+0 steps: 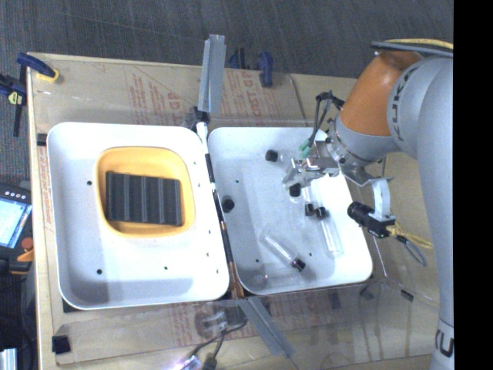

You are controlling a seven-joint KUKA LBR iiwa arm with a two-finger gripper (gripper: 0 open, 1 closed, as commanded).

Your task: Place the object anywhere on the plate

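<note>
Clear tubes (279, 247) are lying loose in the right bin (245, 206), far from the plate (144, 160); the claw (302, 177) is hovering, its state indiscernible.

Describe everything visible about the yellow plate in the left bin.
The plate is a rounded-rectangle dish with a broad yellow-orange rim, matte like plastic. Its centre is a dark grey rectangular panel with lengthwise ridges or slots. It lies flat on the floor of the left white bin, in the upper middle, clear of the bin walls. Nothing rests on it, and the end effector is over the right bin, far from it.
</note>
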